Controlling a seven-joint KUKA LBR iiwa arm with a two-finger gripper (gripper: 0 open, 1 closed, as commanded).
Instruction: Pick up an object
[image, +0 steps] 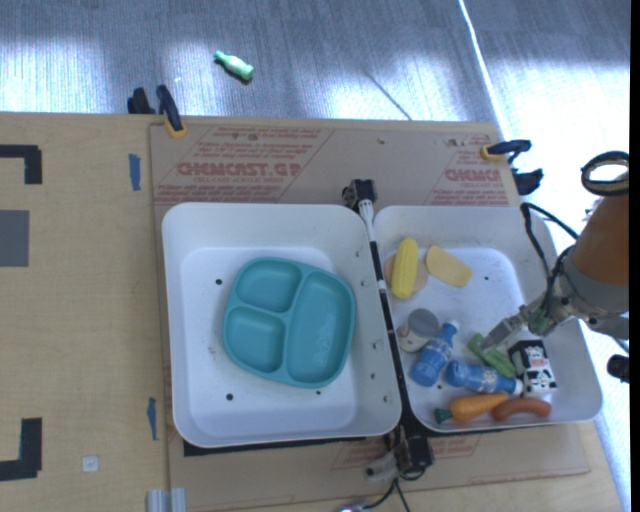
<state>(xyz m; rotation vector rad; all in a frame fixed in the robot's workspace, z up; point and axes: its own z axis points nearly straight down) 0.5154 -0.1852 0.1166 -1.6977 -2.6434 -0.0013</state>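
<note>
The arm (605, 250) is cut off by the picture's right edge, so most of its body lies out of frame. Whether the jaws stand apart or closed is too blurred to tell. Just beneath the jaws, a green object (490, 352) is partly covered. A small green thing (234, 66) far beyond the bins is too small to identify.

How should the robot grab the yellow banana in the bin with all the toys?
Probably from straight above, closing across the banana's narrow middle. It lies flat, running nearly top to bottom in the view, against the right bin's left wall. Its right side is free; the yellow piece sits a little apart, so one finger should fit there and the other along the wall.
</note>
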